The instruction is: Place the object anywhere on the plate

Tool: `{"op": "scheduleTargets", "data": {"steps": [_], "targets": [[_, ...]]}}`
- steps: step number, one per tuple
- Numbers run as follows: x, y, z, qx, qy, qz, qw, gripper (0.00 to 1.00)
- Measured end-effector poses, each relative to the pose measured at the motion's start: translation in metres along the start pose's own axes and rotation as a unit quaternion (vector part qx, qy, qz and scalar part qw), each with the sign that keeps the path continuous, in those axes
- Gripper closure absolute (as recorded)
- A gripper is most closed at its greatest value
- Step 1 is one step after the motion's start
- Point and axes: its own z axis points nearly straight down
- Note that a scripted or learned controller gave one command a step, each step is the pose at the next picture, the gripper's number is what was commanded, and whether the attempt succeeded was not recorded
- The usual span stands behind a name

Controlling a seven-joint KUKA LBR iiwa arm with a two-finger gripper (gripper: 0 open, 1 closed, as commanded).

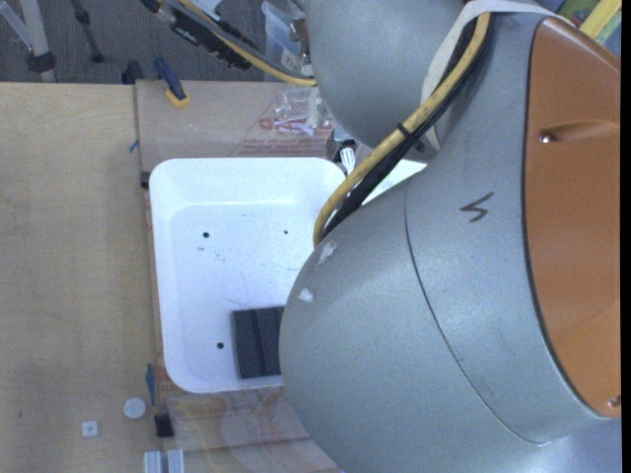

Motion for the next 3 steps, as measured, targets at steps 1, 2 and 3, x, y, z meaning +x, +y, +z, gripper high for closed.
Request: {"op": "scheduleTargets", "data": {"steps": [1, 2, 3], "targets": [[-0.052, -0.012, -0.023, 0.001, -0.002, -0.001, 1.0, 1.0], [-0.005, -0.001, 0.026, 0.001, -0.003, -0.029, 0.9996, 1.0], [-0.056, -0.013, 0.054, 0.001, -0.003, -0.001, 1.0, 1.0]]}}
